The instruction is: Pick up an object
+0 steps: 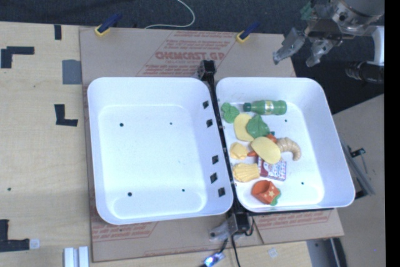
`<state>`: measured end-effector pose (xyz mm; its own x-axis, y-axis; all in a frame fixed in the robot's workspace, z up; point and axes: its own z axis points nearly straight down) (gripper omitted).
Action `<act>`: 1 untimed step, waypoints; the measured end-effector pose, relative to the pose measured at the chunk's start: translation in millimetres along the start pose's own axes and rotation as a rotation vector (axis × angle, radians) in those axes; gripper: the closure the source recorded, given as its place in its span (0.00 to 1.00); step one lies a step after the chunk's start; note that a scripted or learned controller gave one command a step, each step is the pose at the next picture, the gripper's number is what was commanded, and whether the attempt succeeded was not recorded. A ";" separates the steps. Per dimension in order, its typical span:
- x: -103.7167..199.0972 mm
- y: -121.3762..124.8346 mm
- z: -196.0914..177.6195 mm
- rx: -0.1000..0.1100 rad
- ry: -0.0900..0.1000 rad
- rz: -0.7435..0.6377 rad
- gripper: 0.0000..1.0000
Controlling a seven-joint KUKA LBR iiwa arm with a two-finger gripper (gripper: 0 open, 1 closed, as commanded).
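Note:
My gripper (301, 53) hangs above the far right corner of the right bin (315, 134), open, with nothing between its fingers. The right bin holds a pile of toy food along its left side: a green bottle (265, 107), a green leafy piece (257, 127), a yellow potato-like piece (266, 149), a croissant (289, 147), a purple and white packet (274, 169), a red pepper (266, 192) and several yellow pieces (242, 127). The gripper is well above and behind all of them.
The left bin (150, 147) lies beside the right one, with a black clip divider (214, 134) between them. Both rest on a cardboard sheet (187, 53) on the wooden bench. A white cable (178, 0) runs at the back.

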<state>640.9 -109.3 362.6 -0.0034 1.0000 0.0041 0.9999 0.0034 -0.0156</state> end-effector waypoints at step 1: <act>16.4 26.6 -118.7 -0.027 -0.006 0.000 1.00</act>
<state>669.2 -93.3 481.0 -0.0035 1.0000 -0.0017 0.9999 0.0035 0.0116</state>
